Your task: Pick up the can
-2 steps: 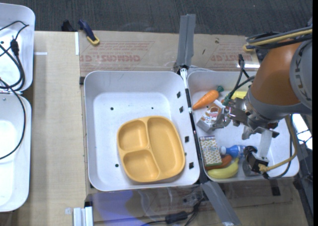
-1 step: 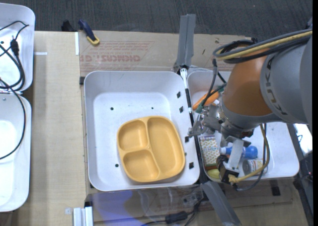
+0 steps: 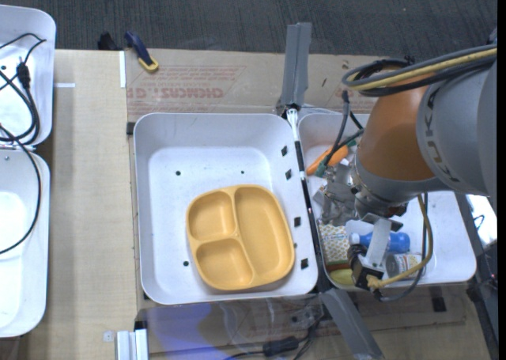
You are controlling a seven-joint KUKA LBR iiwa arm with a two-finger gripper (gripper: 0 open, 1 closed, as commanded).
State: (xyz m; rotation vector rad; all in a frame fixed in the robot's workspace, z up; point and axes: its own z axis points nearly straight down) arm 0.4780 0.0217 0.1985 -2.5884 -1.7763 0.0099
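My grey arm with its orange band (image 3: pixel 395 141) reaches in from the right and hangs low over the right bin (image 3: pixel 451 267). The gripper (image 3: pixel 338 202) points down into the clutter at that bin's left side, and the wrist hides most of it. Grey metal shows there under the wrist; I cannot tell whether it belongs to the can or to the gripper. Nothing is visibly held.
The left bin (image 3: pixel 158 192) holds a yellow divided plate (image 3: pixel 239 236). In the right bin lie an orange carrot-like piece (image 3: pixel 327 159), a speckled packet (image 3: pixel 334 241), a blue-and-white bottle (image 3: pixel 389 240), a clear labelled bottle (image 3: pixel 405 263) and a yellow item (image 3: pixel 340 276). Cables (image 3: pixel 20 97) lie at far left.
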